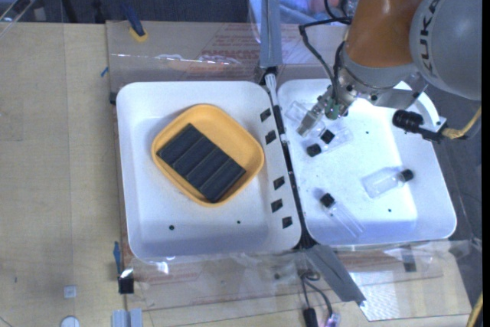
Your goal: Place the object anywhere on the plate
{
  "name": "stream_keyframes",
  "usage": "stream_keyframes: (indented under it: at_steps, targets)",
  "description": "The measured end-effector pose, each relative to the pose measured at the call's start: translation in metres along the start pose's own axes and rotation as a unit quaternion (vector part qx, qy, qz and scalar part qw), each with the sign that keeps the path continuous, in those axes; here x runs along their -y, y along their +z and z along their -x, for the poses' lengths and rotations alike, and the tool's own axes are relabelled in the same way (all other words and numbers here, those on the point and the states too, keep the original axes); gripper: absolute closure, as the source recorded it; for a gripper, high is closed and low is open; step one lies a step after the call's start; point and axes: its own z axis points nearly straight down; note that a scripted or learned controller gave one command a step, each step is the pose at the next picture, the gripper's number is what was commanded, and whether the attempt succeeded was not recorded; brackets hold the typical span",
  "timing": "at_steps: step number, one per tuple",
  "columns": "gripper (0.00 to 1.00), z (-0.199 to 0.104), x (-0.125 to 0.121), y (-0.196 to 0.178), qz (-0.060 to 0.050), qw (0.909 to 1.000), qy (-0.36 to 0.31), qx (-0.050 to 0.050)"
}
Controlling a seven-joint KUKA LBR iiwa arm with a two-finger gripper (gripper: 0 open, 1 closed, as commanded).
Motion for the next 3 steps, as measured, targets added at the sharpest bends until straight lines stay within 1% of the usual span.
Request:
stream_keyframes:
  at_steps: [1, 2, 3]
  targets:
    - [1.00, -0.033, -0.037, 0.000, 0.001, 0.9983, -0.058, 0.001]
    - [1.00, -0.064, -0.038, 0.000, 0.000, 0.9833, -0.182, -0.001]
    - [0.00, -0.064, -0.037, 0.000, 0.000, 0.9834, -0.181, -0.001]
